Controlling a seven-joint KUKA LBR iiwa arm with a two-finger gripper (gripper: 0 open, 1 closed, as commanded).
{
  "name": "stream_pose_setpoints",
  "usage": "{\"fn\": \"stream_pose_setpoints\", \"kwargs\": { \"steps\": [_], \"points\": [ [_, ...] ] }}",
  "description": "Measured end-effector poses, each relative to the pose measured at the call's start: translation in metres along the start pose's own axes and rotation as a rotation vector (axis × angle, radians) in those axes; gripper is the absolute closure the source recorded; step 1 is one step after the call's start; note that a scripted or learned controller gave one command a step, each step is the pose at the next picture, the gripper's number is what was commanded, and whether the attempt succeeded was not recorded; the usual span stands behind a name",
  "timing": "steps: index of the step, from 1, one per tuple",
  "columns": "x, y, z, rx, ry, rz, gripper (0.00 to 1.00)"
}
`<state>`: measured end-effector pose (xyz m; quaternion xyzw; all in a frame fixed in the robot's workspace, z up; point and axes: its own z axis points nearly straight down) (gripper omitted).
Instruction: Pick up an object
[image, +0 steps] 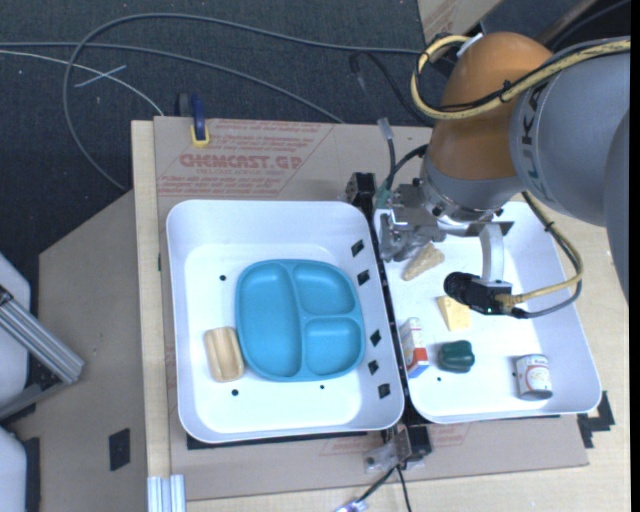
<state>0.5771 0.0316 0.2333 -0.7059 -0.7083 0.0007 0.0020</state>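
So the arm (530, 120) reaches in from 2 o'clock and its tool (408, 232) sits low over the right bin (570, 300), up near that bin's 10 o'clock corner, right by the divider between the bins. Can't tell if the tool is open or closed from this angle. Touching or just under it is a tan wedge (423, 263). A yellow block (455, 313) lies toward 6 o'clock of that, then a dark green piece (457, 356), with a red-and-white packet (413, 345) at its 9 o'clock and a small can (534, 376) out at 4 o'clock. The left bin (190, 300) holds a blue divided plate (298, 318) and a tan bread-like piece (224, 353) touching its 8 o'clock edge.
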Motion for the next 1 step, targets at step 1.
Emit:
{"fn": "stream_pose_setpoints", "kwargs": {
  "steps": [1],
  "points": [
    [0.0599,-0.0077,-0.0004,-0.002,0.0,-0.001,1.0]
  ]
}}
